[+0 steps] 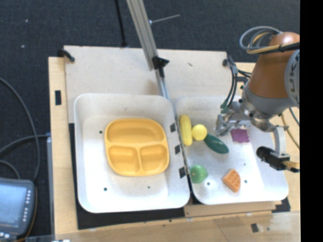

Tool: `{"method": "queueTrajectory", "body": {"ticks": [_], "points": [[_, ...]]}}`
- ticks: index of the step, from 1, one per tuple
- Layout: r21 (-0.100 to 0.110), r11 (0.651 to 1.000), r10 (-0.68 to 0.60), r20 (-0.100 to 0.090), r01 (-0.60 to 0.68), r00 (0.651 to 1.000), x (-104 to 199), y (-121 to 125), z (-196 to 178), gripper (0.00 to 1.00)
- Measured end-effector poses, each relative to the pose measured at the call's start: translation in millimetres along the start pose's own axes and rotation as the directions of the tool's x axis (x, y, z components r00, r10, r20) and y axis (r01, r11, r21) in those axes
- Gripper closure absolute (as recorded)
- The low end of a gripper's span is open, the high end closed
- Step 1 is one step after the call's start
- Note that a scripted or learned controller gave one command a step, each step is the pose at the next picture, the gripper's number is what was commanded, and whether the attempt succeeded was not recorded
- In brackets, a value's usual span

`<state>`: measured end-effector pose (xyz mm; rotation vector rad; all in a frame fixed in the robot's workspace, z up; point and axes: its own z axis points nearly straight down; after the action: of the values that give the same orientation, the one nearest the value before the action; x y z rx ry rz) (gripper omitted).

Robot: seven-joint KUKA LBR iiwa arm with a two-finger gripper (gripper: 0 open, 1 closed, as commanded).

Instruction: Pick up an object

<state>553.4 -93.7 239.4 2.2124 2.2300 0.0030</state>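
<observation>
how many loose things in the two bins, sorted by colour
yellow: 3 – tray, banana, ball
green: 2 – dark oval, round ball
purple: 1 – square
orange: 1 – waffle
total: 7

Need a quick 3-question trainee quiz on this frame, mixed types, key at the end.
1. True or false: the yellow divided tray lies in the left bin.
2. Which item lies nearest the gripper? A) orange waffle piece B) dark green object C) green ball
3. Fill in: the yellow banana lies along the right bin's ____ wall, beside the yellow ball.

Key: 1 true; 2 B; 3 left.
</observation>
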Motion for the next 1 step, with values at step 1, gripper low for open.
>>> {"method": "queueTrajectory", "body": {"ticks": [1], "points": [[0.000,1.000,0.001,0.001,-0.001,1.000,50.0,24.3,9.8,1.00]]}}
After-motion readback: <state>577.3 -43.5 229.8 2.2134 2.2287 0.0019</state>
